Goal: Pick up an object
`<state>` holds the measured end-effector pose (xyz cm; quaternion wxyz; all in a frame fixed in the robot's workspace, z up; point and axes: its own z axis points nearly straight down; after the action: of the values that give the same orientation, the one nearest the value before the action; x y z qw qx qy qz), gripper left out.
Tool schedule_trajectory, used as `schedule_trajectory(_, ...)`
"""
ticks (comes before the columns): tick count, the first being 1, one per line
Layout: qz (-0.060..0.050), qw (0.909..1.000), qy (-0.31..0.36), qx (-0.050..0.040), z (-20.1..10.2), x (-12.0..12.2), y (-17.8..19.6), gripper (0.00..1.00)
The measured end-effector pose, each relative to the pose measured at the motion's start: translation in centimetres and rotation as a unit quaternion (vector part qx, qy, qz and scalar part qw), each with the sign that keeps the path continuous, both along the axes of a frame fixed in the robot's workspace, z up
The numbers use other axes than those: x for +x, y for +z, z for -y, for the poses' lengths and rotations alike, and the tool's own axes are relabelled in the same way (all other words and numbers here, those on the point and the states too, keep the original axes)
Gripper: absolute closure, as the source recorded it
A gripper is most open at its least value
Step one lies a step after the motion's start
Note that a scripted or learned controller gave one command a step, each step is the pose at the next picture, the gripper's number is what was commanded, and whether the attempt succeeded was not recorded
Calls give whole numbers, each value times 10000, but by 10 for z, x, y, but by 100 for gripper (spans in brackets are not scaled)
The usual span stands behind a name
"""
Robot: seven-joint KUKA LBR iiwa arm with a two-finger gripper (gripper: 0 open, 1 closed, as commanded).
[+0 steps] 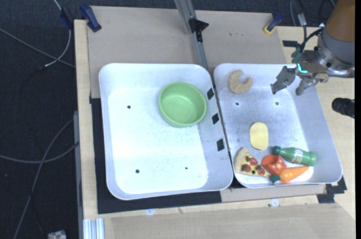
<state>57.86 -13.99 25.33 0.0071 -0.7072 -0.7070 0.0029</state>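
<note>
gripper (294, 83): I saw it over the upper right part of the right bin (324, 125), hanging off the arm (341, 29) that came in from the right.
jaws: apart, two dark fingers splayed, nothing between them.
height: looked to me above the bin floor, not touching anything; I couldn't read the clearance from this slant.
nearest pick: tan piece (240, 82), a curved notched shape near the bin's top left corner. It lay to the left of the jaws, about level with them in view, apart from them.
second option: yellow piece (259, 136), a rounded oval, long axis roughly up-down in view. It sat below and left of the jaws, alone on bare floor.
cluster: pizza slice (247, 162), red piece (273, 164), carrot (294, 173) and green bottle (295, 155) were packed touching at the bin's lower edge; the bottle's long axis ran left-right.
left bin (141, 176): green bowl (182, 103) only, well away from the jaws.
my call: tan or yellow piece was the cleaner target; the move needed was leftward, then down. The cluster looked risky for a two-finger grasp.
</note>
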Motion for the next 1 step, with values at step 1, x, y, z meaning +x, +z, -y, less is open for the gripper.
schedule_trajectory(1,31,10000,2,-4,0,1,3,0)
